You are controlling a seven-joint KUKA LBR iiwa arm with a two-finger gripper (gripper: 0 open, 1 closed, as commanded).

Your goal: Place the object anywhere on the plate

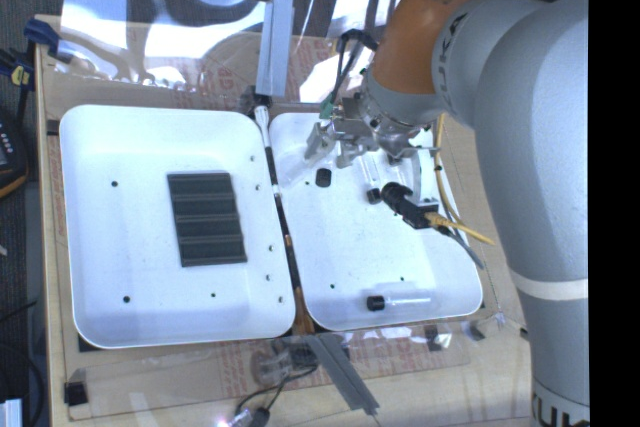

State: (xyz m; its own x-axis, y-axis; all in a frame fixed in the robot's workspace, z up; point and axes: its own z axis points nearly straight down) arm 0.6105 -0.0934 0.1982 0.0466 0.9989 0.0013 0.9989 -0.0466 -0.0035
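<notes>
The grey arm reaches in from the right over the right bin. In the left bin a dark ribbed plate lies flat. The tool hangs over the right bin's far part; whether it is open or closed cannot be told. A clear, black-capped marker lies near that bin's near edge.

exposure: bright overall — white bins close to blown out
glare: strong blue-white reflections on the clear sheet behind the bins
shadows: soft, faint, under the arm on the right bin
focus: slightly soft throughout — small parts lack detail
floor: dark, top edge dim
</notes>
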